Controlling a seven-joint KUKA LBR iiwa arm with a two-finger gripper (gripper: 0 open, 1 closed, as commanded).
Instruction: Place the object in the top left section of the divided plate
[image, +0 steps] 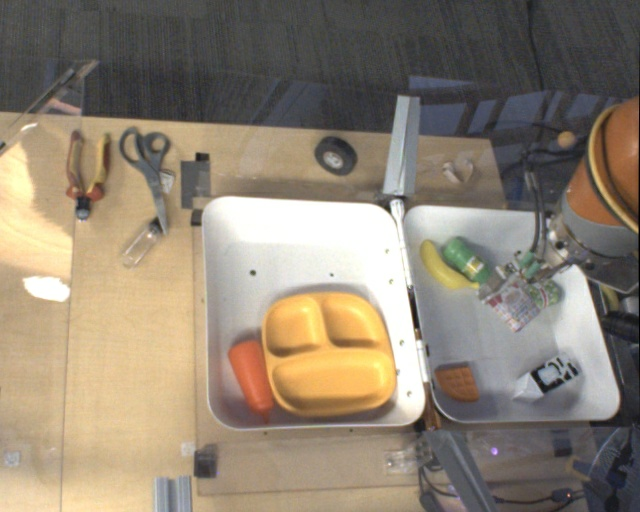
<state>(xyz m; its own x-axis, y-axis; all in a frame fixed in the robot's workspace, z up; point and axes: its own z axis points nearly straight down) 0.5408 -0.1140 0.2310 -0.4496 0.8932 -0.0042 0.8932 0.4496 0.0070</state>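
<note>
Packet (518, 300) sits under gripper (528, 266), grip state unclear, prob not held; could slip w/ can (464, 257) crowding.

No text, brand or number can be read. The printed packet (518, 298) just beside the claw (527, 265) carries colored marks too small to make out, and so does the black-and-white carton (552, 375) below it.
</note>
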